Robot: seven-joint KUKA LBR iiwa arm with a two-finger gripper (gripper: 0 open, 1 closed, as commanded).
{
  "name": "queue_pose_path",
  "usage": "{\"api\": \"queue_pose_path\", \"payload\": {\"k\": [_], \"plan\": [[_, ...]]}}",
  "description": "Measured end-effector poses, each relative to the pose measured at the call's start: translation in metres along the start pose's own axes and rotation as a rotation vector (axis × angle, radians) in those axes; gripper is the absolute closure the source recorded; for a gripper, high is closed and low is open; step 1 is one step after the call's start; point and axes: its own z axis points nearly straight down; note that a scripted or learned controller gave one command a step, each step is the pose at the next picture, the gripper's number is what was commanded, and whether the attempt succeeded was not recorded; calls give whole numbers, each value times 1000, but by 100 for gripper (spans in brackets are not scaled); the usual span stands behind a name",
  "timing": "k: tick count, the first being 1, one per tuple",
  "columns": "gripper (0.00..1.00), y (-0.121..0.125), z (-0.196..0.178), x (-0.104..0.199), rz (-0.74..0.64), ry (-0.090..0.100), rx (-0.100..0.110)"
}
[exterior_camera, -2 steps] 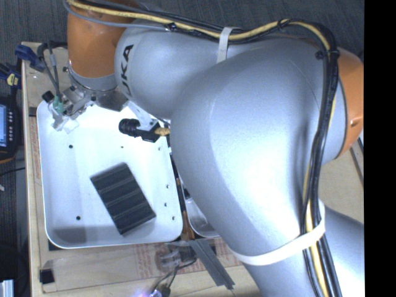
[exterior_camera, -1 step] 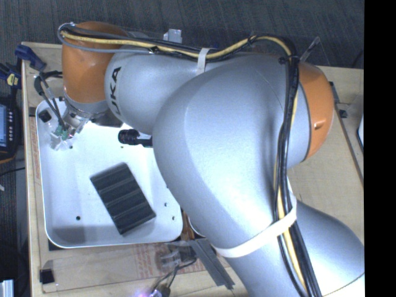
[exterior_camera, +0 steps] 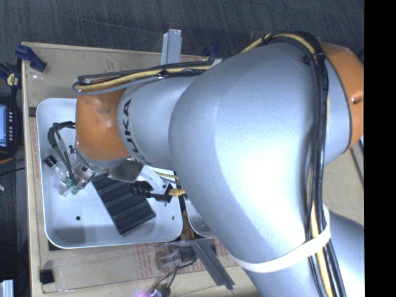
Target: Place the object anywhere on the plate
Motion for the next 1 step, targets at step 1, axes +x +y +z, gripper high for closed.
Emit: {"api": "queue_pose_path", "payload": {"k": [1], "plan": [[100, -63, 5, 28, -92, 7, 6]]}}
